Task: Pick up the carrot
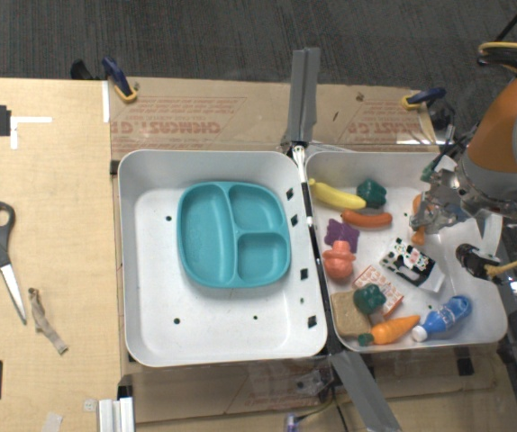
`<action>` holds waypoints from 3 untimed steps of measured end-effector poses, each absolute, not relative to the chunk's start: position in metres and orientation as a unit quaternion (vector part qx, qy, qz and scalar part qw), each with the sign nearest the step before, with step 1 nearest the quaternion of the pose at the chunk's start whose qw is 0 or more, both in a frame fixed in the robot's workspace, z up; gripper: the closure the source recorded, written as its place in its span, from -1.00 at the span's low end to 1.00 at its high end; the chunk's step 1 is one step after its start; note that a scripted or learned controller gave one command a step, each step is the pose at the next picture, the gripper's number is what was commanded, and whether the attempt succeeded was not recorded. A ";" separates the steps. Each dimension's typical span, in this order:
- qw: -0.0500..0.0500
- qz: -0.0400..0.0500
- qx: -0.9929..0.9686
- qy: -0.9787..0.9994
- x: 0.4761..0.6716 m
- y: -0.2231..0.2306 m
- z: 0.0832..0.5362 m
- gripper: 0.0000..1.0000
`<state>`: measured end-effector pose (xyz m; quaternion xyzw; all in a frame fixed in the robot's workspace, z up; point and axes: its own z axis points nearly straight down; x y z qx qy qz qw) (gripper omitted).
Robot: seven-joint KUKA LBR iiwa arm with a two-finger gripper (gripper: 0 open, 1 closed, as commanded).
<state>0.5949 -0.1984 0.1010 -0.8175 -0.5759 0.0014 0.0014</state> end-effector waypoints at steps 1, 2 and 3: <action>0.000 0.001 -0.843 -0.538 0.615 -0.134 0.160 1.00; 0.000 0.001 -0.843 -0.538 0.615 -0.134 0.160 -1.00; 0.000 0.001 -0.864 -0.504 0.641 -0.187 0.169 -1.00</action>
